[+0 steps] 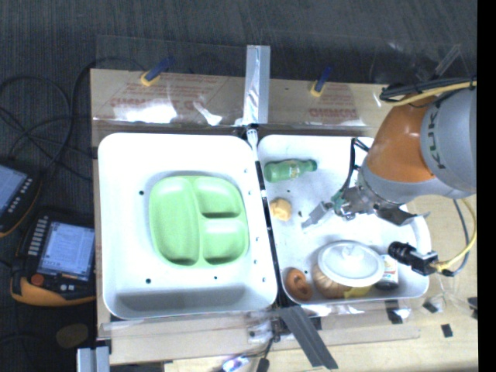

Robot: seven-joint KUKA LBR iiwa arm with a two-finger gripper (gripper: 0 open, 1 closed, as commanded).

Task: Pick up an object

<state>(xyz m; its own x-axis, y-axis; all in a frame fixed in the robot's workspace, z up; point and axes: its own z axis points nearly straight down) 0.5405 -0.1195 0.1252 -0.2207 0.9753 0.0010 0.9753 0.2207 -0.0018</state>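
Gripper over the right bin, nothing between its fingers.

We see the two-finger metal gripper (322, 211) spread open above the shallow white right bin (341, 149), beside a small yellow lump (280, 208), below a lying green plastic bottle (290, 169), above a white-lidded round tub (350, 266).

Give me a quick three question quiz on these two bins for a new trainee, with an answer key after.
1. True or false: the green divided tray lies in the left bin.
2. Which thing lies nearest the gripper? A) green bottle B) small yellow object C) brown round object
3. Fill in: the white lidded container sits in the ___ bin.

Key: 1 true; 2 B; 3 right.
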